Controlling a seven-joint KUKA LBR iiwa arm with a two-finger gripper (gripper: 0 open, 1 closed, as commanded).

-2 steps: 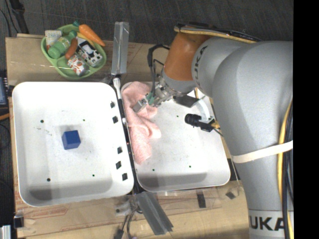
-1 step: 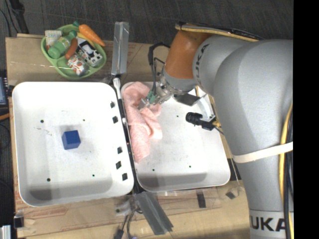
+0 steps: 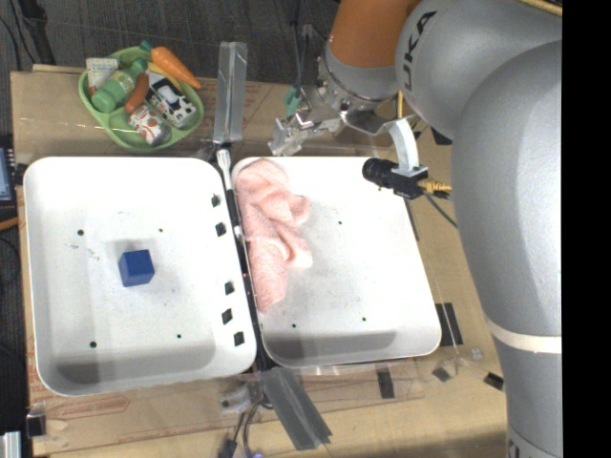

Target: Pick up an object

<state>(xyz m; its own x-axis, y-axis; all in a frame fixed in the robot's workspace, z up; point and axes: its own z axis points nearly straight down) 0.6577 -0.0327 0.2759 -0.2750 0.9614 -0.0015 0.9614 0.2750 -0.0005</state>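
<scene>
Lying lengthwise along the right bin's (image 3: 420, 303) left wall, pink cloth (image 3: 272, 227); jaws' state unclear.

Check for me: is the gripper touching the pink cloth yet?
Cannot tell. In the camera view the gripper sits at the far rim of the right bin, right by the top of the pink cloth, with no plain gap or contact visible.

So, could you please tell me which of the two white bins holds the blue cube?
The left bin holds the blue cube; the right bin holds a crumpled pink cloth along its left side.
</scene>
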